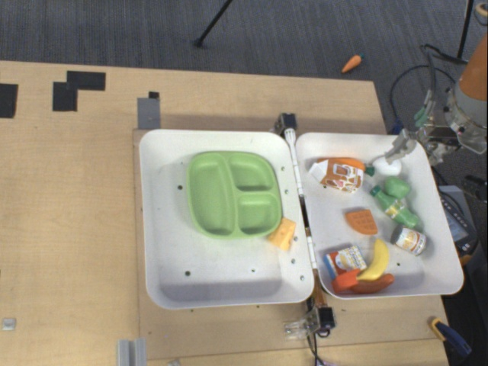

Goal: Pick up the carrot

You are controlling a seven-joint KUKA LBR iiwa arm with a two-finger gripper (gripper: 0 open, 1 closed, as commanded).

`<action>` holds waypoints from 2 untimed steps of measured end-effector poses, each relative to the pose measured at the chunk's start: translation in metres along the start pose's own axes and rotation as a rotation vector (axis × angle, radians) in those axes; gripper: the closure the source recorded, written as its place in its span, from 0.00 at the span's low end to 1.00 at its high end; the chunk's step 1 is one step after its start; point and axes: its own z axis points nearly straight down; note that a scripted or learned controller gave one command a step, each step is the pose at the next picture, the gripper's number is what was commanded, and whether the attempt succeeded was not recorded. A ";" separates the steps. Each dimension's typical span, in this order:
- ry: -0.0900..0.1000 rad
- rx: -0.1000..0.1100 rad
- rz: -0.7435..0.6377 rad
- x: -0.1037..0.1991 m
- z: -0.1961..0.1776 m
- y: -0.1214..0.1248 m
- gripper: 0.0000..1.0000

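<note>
Grey carpet floor point(114, 14); wooden bench point(69, 204)

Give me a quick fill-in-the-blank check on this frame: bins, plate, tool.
1. The divided plate in the left bin is ___ in colour.
2. That plate has ___ compartments.
3. The banana lies in the ___ bin.
4. The tool hangs over the far corner of the ___ bin.

Missing words: green; three; right; right.
</note>
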 end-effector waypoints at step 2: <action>0.005 -0.017 0.060 0.022 0.127 0.034 0.00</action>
